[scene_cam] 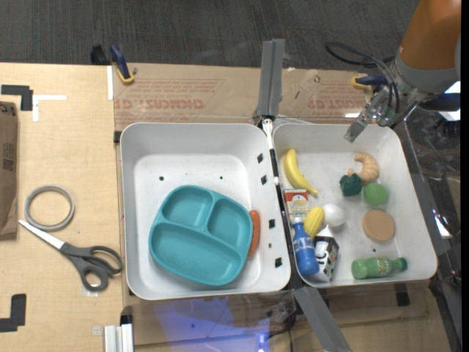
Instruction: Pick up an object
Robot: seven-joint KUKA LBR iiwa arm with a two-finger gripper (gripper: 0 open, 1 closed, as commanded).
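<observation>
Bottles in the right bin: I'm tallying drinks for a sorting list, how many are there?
2. A green bottle lies on its side near the bin's front right corner; a blue bottle lies along the left wall, front half. Others could be hidden beneath the clutter.

Dark grey carpet floor [190, 13] beyond; pale wooden bench [58, 152]; brown cardboard sheet [190, 97] behind.

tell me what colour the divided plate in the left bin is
Teal; the divided plate shows best in the camera view, lying in the left bin.
</observation>
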